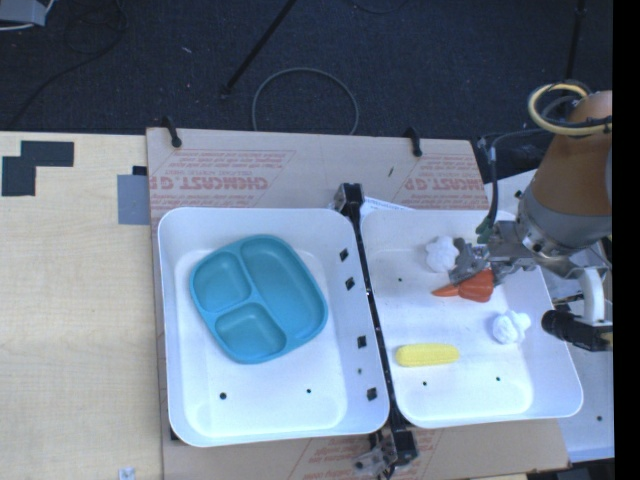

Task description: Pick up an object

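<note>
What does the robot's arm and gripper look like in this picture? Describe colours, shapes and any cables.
The arm is a rounded grey body with an orange band above the wrist. A pale yellowish cable loops at its top, and a thin dark cable runs down beside it. The gripper is a small grey metal fitting.
</note>
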Robot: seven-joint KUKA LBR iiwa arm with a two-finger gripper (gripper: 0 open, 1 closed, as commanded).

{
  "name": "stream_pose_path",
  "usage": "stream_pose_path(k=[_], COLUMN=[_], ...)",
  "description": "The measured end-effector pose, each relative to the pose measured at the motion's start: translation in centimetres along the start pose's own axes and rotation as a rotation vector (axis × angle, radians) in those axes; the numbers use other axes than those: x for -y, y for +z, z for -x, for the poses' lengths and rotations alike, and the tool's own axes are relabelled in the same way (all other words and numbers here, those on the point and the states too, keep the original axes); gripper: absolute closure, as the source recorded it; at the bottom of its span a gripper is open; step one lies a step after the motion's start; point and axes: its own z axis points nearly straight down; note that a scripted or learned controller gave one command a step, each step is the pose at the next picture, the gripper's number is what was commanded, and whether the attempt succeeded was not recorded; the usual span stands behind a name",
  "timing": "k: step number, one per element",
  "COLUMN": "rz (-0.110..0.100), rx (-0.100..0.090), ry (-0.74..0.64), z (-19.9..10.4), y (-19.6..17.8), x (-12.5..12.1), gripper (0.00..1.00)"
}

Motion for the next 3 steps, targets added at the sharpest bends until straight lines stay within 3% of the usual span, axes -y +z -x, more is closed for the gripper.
stream_pose_path(k=[3], rz=[-0.002], rx=[-0.001], ry=[-0.003], z=[-15.2], y=[-1.5], x=[1.4], gripper=[1.00])
